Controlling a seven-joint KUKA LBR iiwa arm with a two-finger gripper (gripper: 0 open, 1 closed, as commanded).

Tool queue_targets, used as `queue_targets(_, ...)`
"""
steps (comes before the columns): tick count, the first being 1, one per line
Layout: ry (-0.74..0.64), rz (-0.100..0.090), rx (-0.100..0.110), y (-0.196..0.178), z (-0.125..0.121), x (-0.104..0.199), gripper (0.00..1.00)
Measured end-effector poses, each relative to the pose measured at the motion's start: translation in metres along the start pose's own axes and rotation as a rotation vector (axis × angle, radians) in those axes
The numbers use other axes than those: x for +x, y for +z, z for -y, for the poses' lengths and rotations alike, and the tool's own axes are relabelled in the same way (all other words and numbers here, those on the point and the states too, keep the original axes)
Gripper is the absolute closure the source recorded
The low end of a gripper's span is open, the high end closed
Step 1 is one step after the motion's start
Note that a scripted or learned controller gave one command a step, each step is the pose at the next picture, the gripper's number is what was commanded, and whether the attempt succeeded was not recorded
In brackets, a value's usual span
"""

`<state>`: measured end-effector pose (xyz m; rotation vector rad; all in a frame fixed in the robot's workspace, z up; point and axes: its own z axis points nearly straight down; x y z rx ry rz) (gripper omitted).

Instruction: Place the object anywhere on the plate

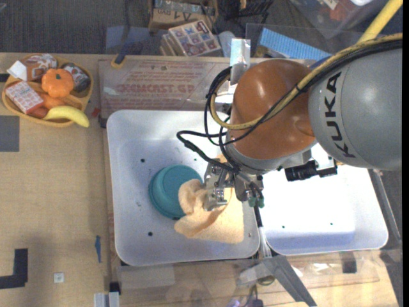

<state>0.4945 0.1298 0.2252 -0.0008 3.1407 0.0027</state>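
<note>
A round teal plate (167, 189) lies in the left white bin (128, 171), near its middle. A soft pale-yellow cloth-like object (208, 219) spreads from the plate's right edge toward the bin's front right corner, and its upper lobe overlaps the plate's rim. My gripper (216, 196) hangs from the grey arm with the orange band (268, 107), directly over the top of the yellow object and just right of the plate. It looks to be touching the object.
The right white bin (332, 216) sits beside the left one, partly under the arm. A cardboard slab (160, 88) lies behind the left bin. A basket of toy fruit (48, 98) stands at the bench's far left. Black cables (198, 142) loop off the wrist.
</note>
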Motion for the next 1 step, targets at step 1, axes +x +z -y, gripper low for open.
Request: queue_targets(1,0.000,0.001,0.000,-0.0004,0.0001,-0.0002,0.00)
